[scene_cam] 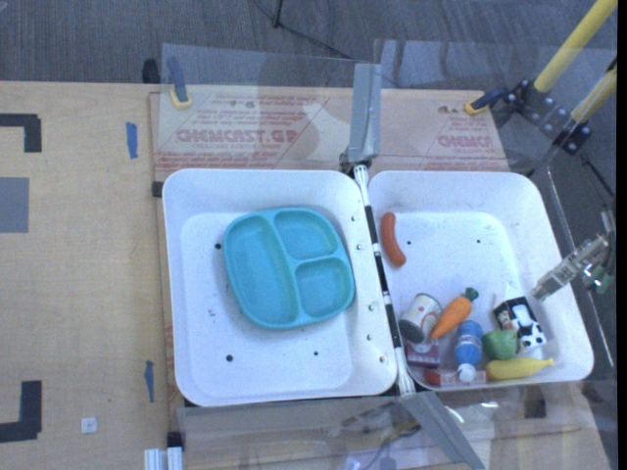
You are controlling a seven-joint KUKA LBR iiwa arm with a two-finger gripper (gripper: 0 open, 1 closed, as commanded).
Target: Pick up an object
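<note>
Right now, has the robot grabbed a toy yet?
Not yet. Nothing looks picked up: the orange toy carrot, yellow toy banana and orange-red toy sausage all lie in the right white bin. The hand sits at that bin's right edge, holding nothing visible. The whole pick remains.

My gripper (pixel 551 283) sits at about four o'clock in the camera view, near the right edge. It is a slim metallic tip that slants down toward eight o'clock, and my wrist trails off behind it toward two o'clock. The tip is too blurred to read further.
</note>
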